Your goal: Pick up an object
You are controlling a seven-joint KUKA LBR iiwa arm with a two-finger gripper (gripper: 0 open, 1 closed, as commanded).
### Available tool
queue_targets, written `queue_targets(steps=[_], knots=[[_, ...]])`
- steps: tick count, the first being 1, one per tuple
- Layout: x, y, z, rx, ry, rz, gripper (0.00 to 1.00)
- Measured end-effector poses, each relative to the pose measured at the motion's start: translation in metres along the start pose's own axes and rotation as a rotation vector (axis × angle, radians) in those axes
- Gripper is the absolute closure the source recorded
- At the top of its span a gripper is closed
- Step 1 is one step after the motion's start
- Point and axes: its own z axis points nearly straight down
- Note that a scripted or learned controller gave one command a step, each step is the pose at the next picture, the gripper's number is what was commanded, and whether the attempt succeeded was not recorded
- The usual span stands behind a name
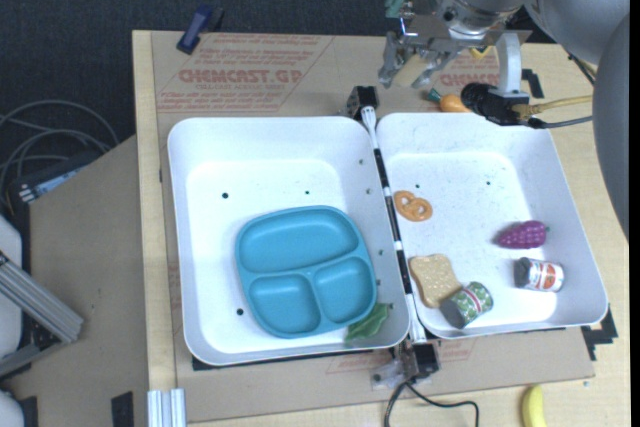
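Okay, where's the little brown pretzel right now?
The small brown pretzel lies in the right-hand white bin, near its left wall beside the divider between the bins, above the tan slice of toast in the camera view.

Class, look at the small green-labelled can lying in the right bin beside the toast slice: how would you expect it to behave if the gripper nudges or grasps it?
The can lies on its side, so a nudge would probably roll it. It touches the toast slice, which may shift along. Its curved wall looks smooth, so fingers could slip off.
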Motion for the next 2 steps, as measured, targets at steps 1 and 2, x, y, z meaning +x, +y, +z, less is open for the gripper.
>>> queue_targets(steps=[1, 2], knots=[[-0.014, -0.041, 0.096, 0.006, -0.001, 0.002, 1.0], [-0.05, -0.065, 0.076, 0.005, -0.001, 0.003, 1.0]])
